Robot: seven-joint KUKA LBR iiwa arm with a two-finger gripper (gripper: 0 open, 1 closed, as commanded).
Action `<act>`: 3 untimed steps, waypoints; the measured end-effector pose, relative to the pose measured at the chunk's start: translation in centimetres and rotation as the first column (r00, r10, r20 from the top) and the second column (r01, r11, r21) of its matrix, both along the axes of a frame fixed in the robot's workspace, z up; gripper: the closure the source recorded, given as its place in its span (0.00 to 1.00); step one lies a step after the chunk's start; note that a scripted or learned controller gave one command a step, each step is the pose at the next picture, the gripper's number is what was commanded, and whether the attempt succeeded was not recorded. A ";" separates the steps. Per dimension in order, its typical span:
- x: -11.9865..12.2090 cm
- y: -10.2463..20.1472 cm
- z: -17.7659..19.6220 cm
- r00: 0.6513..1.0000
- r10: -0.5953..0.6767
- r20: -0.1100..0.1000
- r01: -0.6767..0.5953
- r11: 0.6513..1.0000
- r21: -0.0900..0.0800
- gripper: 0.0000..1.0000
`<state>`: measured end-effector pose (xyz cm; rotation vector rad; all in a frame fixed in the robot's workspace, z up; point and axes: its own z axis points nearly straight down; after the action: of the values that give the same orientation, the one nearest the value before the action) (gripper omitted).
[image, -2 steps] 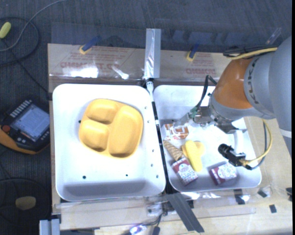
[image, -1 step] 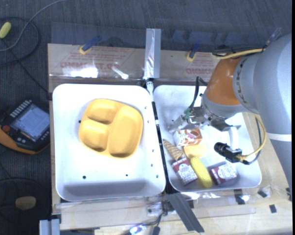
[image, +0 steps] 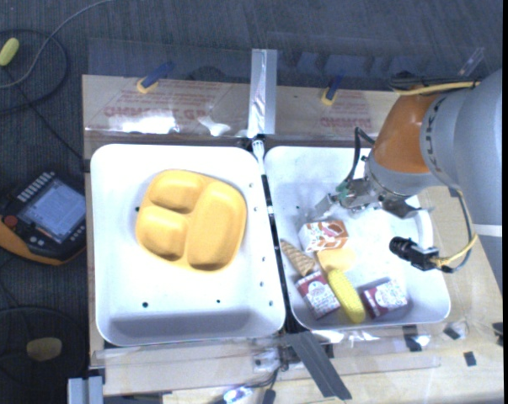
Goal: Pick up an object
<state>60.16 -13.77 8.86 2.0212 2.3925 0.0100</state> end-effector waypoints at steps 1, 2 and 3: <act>-4.7 2.0 0.1 1.000 -0.009 0.002 0.009 1.000 -0.003 0.00; -7.4 2.6 0.1 0.996 -0.088 0.011 0.088 0.996 -0.003 0.00; -7.2 2.5 0.9 0.996 -0.089 0.009 0.089 0.996 -0.001 1.00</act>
<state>52.91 -11.25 9.74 2.1198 2.2940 0.0166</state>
